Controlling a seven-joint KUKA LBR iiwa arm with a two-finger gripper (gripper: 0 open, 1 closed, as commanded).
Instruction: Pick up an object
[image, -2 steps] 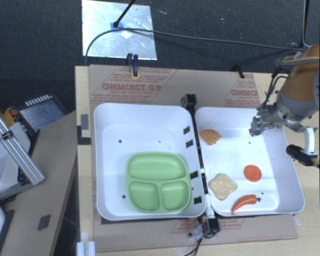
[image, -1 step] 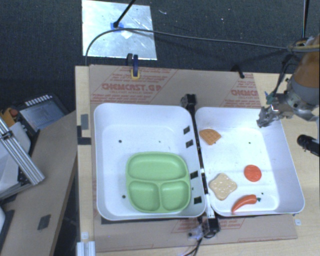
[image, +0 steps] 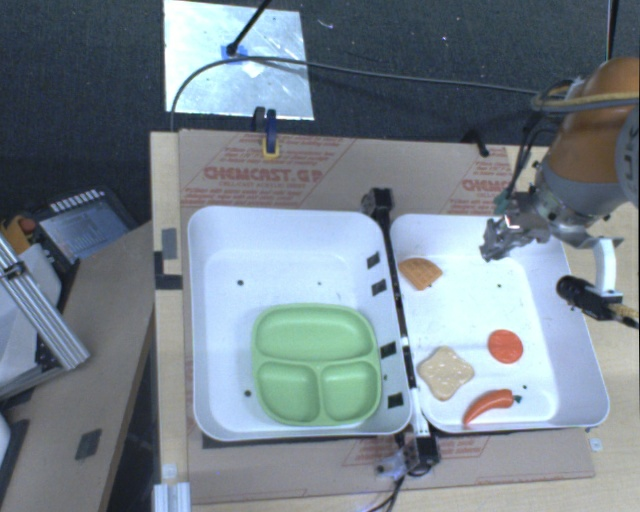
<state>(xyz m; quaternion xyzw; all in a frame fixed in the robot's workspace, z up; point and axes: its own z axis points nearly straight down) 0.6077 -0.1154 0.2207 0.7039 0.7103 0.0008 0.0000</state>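
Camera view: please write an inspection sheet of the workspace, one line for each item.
Surface: two white bins, left bin and right bin, on brown board.
Job's things: orange piece, red disc, toast piece, red pepper, all in right bin.
Clutter: green divided tray in left bin.
Grippers: gripper above right bin's far edge, holding nothing seen.
Cables: black cable behind bins.
Surroundings: foil sheet, yellow clamp.

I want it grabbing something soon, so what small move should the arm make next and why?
Probably ease the gripper left and down toward the orange pastry. It hangs over the right bin's far corner with nothing seen in it, and that pastry lies closest.
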